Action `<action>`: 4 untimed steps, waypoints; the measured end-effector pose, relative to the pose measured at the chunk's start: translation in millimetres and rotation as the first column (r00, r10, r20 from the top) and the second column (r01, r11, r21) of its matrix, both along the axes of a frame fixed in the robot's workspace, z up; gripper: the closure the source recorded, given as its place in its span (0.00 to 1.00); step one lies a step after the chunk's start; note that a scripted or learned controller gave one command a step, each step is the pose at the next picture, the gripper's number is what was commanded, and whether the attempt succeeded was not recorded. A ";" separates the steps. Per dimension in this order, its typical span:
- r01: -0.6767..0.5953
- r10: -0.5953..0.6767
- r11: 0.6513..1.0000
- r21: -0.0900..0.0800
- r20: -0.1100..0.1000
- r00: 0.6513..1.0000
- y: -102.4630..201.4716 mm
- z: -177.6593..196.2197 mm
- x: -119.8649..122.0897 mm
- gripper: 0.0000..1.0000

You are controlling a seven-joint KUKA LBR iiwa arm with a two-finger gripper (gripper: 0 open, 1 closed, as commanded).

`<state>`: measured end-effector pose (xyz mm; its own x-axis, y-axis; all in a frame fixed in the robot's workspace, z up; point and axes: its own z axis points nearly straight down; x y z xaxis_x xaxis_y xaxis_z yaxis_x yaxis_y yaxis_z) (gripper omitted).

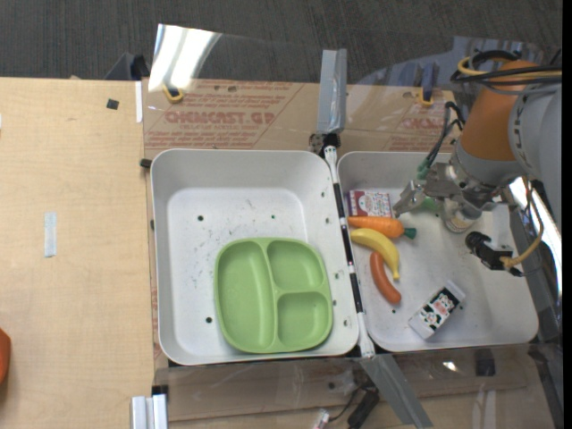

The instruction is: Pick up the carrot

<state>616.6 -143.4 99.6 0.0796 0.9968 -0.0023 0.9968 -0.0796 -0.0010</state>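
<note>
While the carrot point(377, 227) lies loose, cardboard point(234, 114) reads "OKMCAST".

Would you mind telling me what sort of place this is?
Probably a robotics lab pick-and-place bench: two shallow white bins, a grey arm's gripper over toy food like the orange carrot, and a green divided plastic tray.

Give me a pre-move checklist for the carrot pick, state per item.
1. Carrot in view in the right bin, near its left wall: ok.
2. Carrot free of the hand: ok, nothing seen between the two.
3. Clutter near target: not ok, the banana lies against the carrot and a small carton sits just behind it.
4. Hand alignment: not ok, it sits to the right of the carrot, not over it.
5. Finger state: cannot tell.
6. Green tray sits in the left bin, out of the path: ok.
</note>
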 end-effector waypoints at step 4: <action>0.603 -0.604 0.797 -0.035 -0.062 0.794 5.6 -12.0 25.3 0.00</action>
<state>641.9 -137.8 87.6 0.6645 0.7461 -0.0425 0.7437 -0.6658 -0.0600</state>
